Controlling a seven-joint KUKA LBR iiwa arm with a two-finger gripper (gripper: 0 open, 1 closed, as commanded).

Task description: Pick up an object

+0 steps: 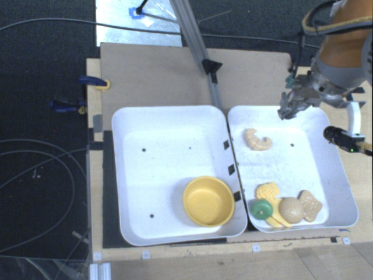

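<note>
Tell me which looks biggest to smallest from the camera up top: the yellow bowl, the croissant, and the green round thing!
1. yellow bowl, clearly the largest.
2. croissant, mid-sized.
3. green round thing, a little smaller than the croissant, though that gap is slight and other toys crowd it.

Smooth white plastic bins (175, 121); glossy yellow plastic bowl (208, 200); matt brown board (151, 74).

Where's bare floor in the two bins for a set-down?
Left bin: the whole far half and the near-left corner are bare; the yellow bowl fills near-right. Right bin: a bare band runs between the croissant and the near cluster around the green ring, which is crowded. The gripper hangs over the far rim.
</note>
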